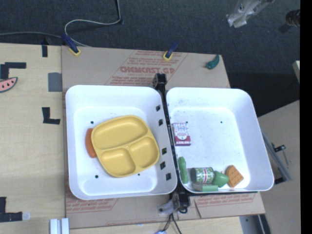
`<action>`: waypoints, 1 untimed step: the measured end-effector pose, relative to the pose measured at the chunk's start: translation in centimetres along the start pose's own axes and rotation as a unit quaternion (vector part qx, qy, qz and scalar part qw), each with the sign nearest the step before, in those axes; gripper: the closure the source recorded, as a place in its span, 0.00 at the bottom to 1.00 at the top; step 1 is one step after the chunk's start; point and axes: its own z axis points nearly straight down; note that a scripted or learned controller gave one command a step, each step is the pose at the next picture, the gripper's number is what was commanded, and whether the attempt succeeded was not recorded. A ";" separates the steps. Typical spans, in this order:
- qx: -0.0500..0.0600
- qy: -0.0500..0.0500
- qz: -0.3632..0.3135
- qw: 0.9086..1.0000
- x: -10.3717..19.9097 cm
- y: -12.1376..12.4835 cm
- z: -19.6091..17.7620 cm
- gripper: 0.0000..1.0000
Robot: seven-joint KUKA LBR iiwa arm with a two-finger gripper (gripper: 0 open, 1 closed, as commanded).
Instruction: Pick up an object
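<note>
**Gripper high above the bench, every candidate lying in the bins**

You have the gripper point(240, 14) at the top right of the camera view, above the dark floor beyond the bench's far edge and well apart from both bins. It is blurred there, so you cannot tell how its jaws stand, and nothing can be made out between them.

In the right white bin point(243, 104), your targets crowd the near edge. A small green-capped bottle with a dark label point(207, 175) lies on its side near the near-right corner, touching a green stick-shaped object point(182, 169) on its left and just beside a small orange waffle-patterned block point(234, 175) on its right. A flat red-and-white card packet point(182, 133) lies alone against the bin's left wall, about midway along it.

In the left white bin point(78, 106), a yellow three-compartment plastic tray point(125, 145) sits in the middle, with an orange object point(90, 143) tucked under its left edge.

The bottle looks like your best bet: probably light and rigid, though round, so it may roll or slip. Close across its body, square to its long axis. The packet is likely too flat to take hold of. The tray seems stiff but wide, so only its rim would offer a hold.
</note>
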 end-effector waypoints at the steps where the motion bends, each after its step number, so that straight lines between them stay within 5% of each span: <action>1: 0.002 -0.001 0.000 1.000 0.1 0.0 -0.8 1.00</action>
